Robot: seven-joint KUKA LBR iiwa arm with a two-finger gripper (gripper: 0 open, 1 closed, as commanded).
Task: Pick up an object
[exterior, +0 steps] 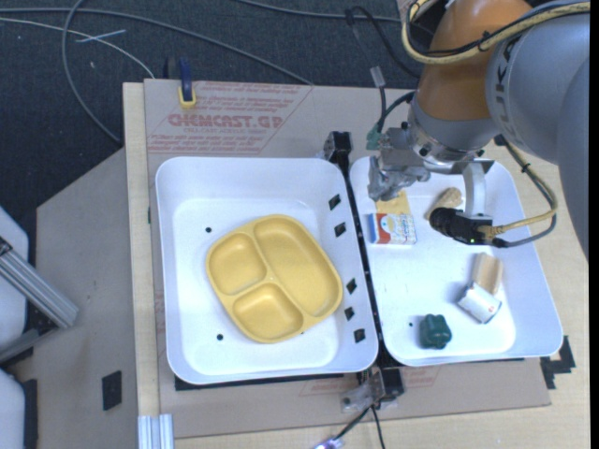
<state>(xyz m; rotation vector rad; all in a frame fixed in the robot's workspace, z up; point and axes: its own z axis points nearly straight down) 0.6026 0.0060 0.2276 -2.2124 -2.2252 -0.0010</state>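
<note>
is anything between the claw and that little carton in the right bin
Nothing visible stands in the way. The claw hangs directly over the upper end of the small carton in the right bin. The nearest other thing, a tan piece, lies apart from the carton, towards the arm's side.

Lit brightly and evenly from overhead by soft, diffuse light. Close to washed out across the left shallow white plastic bin (178, 251) and the right shallow white plastic bin (524, 316), with little surface detail kept. Only thin, soft-edged shadow along the near right rim of the yellow three-compartment plastic tray (271, 274) and beside the small dark green object (433, 331). Broad pale glare on the glossy orange band (468, 36) of the robot arm. Dim and low in contrast over the dark carpet floor (75, 73), far and left. Mildly soft throughout, softest on the large grey arm casing (562, 73) at far right.
</note>
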